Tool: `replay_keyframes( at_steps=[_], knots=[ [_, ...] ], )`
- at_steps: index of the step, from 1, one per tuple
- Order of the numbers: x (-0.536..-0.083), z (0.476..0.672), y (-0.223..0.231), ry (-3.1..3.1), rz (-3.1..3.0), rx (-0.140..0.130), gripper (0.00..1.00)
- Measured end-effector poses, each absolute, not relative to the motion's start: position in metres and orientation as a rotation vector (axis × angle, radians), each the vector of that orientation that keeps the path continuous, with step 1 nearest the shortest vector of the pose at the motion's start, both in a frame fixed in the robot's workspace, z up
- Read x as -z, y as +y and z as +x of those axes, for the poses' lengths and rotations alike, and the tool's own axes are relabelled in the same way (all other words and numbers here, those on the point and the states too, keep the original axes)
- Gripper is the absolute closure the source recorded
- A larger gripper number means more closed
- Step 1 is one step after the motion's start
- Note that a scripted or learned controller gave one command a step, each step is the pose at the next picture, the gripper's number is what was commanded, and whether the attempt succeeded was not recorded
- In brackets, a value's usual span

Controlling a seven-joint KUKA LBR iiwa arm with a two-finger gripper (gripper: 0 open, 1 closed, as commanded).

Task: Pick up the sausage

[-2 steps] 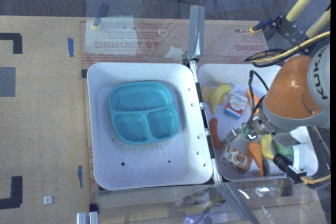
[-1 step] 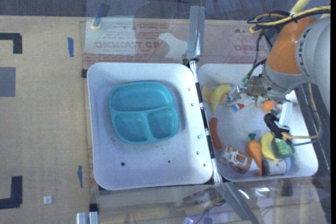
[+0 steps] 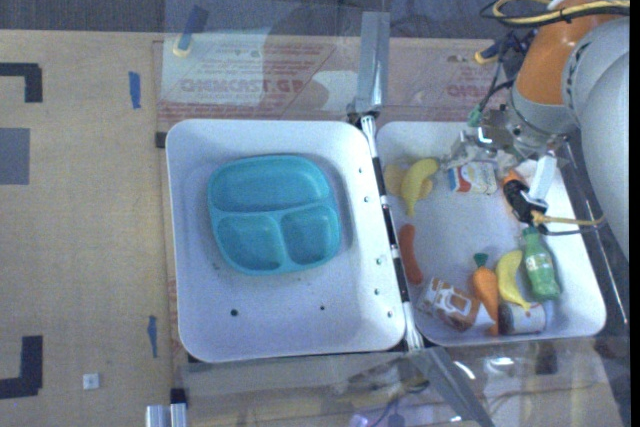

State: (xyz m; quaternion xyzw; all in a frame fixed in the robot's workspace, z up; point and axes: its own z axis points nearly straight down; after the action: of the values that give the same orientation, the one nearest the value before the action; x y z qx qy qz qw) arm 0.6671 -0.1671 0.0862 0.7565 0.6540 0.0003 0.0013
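The sausage, a slim reddish-orange link, lies along the left wall of the right bin, near the middle of that wall. My gripper hangs over the bin's far side, well to the upper right of the sausage and apart from it. It sits just above a small white and red carton. The grey arm with its orange band comes in from the upper right.
A banana lies just beyond the sausage. A carrot, a brown box, a green bottle, a yellow fruit and a can crowd the near right. The left bin holds a teal divided plate.
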Motion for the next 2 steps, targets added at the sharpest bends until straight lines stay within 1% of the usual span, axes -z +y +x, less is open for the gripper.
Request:
replay_keyframes(
  at_steps=[1, 2],
  knots=[
    [-0.087, 0.625, -0.157, 2.126, 2.307, -0.003, 0.00],
    [-0.099, 0.627, -0.157, 2.126, 2.302, -0.002, 1.00]
  ],
)
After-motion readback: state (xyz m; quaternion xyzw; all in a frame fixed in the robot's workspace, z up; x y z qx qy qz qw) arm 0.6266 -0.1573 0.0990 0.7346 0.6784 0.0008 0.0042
